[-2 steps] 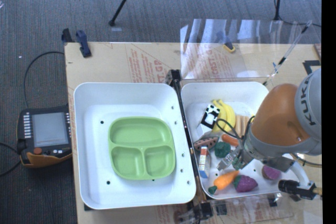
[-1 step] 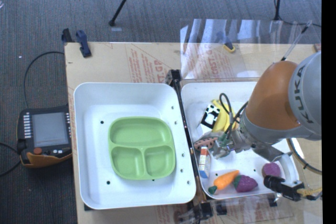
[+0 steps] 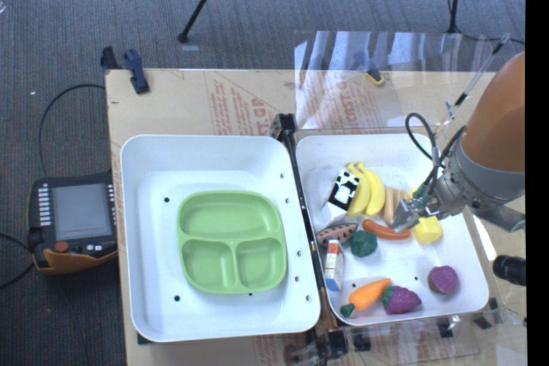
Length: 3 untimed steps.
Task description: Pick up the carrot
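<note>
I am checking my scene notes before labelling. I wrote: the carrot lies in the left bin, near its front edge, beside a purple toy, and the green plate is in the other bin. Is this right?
Not quite: the bins are swapped. The camera view shows the carrot in the right bin, near its front edge, beside the purple toy. The green plate is in the left bin.

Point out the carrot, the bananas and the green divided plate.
carrot (image 3: 371, 293), camera view, middle of its orange body.
bananas (image 3: 369, 189), camera view, middle of the yellow bunch.
green divided plate (image 3: 230, 221), camera view, floor of its large upper compartment.
</note>
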Each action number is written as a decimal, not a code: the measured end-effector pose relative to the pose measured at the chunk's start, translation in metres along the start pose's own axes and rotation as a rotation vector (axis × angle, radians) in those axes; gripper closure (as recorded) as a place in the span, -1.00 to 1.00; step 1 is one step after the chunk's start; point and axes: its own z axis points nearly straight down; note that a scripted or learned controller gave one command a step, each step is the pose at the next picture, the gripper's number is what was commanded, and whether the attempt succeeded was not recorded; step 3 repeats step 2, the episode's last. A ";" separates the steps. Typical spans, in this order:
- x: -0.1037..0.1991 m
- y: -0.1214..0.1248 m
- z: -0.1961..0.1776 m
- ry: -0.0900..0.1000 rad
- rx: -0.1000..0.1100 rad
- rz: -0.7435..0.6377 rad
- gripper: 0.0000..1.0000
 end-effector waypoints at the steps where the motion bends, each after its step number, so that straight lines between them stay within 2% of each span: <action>1: 0.002 0.000 0.003 0.003 0.007 -0.003 -1.00; 2: -0.029 -0.010 0.083 0.006 0.006 -0.347 -1.00; 3: -0.029 -0.010 0.083 0.006 0.006 -0.347 -1.00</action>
